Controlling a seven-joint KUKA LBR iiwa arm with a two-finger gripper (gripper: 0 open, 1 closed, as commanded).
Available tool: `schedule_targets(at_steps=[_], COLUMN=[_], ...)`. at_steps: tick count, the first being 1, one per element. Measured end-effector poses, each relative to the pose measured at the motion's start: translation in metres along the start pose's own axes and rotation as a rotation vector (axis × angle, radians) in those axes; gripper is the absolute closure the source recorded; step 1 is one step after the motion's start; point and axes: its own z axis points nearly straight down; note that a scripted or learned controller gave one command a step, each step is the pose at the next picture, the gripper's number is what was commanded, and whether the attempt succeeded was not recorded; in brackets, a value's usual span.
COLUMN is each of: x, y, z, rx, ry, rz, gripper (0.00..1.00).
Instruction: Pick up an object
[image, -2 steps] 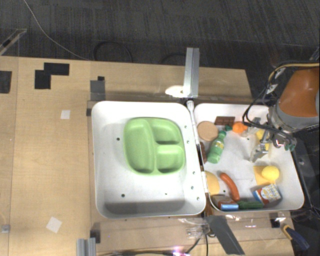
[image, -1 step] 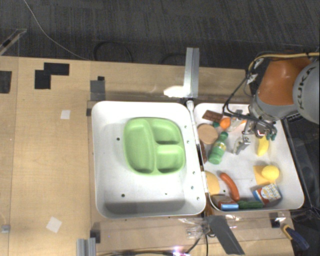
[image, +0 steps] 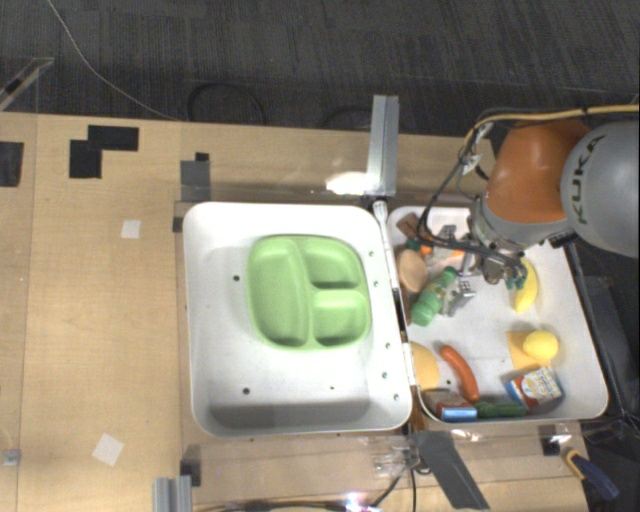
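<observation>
Arm (image: 560, 180) — pincer (image: 462, 292) over bottle (image: 430, 300)

A pale green divided tray (image: 305, 290) is sitting in a white bin (image: 215, 400) on a tan wooden desk (image: 90, 330). The second white bin (image: 590, 385) is showing a yellow banana (image: 526, 288), a yellow lemon (image: 541, 346), a red sausage (image: 461, 370) and a green bottle (image: 431, 299).

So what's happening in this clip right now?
The arm has reached into the right bin, its gripper low among small items, next to a green bottle. Nothing is visibly held. A banana, a sausage and a yellow fruit lie nearby. The left bin holds a green divided tray.
</observation>
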Motion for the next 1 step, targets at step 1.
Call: schedule_targets(at_steps=[1], x=[0.0703], y=[-0.0001], z=[-0.0021], rx=[-0.005], ry=[-0.006], rz=[0.11], gripper=[0.0])
